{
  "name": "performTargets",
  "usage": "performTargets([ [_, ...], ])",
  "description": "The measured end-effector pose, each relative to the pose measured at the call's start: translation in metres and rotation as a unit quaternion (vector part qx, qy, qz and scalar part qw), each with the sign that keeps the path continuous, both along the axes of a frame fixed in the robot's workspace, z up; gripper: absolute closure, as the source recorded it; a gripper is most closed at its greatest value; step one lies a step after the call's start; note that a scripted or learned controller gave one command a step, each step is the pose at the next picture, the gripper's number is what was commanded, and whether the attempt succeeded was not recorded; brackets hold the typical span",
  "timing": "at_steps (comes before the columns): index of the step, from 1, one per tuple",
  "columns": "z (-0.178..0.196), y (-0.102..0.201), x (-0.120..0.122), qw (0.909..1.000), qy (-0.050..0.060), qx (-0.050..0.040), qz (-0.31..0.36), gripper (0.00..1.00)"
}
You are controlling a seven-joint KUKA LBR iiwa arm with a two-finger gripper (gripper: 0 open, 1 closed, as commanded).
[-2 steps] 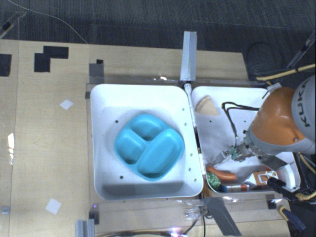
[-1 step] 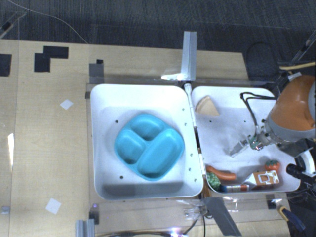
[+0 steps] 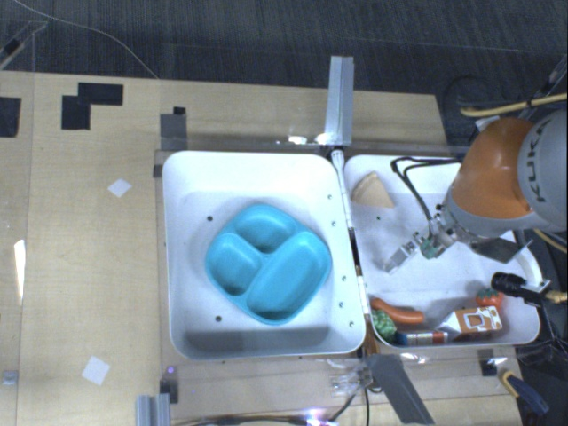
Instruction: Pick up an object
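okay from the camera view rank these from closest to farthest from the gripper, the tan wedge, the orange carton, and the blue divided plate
From the gripper in the right bin:
1. Tan wedge-shaped piece, same bin, far left corner.
2. Orange carton, same bin, near edge; only a little farther than the wedge.
3. Blue divided plastic plate, left bin.

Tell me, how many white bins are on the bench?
2. The left bin holds a blue tray. The right bin sits beside it, under the arm, with small things along its near edge.
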State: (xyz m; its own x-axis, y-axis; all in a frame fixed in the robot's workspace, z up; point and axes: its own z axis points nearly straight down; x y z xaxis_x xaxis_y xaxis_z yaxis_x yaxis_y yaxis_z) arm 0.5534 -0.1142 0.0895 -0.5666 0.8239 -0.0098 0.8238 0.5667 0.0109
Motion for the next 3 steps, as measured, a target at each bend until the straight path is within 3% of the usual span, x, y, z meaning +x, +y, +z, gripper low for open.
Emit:
performTargets([
  [1, -0.001, -0.03, 0.057, 0.9993, 0.002, -0.0003, 0.037, 0.0],
  [2, 0.0, -0.029, -0.033, 0.9982, 0.002, -0.0006, 0.06, 0.0],
  [3, 0.014, -0.029, -0.028, 0.9983, -0.006, -0.0029, 0.058, 1.0],
])
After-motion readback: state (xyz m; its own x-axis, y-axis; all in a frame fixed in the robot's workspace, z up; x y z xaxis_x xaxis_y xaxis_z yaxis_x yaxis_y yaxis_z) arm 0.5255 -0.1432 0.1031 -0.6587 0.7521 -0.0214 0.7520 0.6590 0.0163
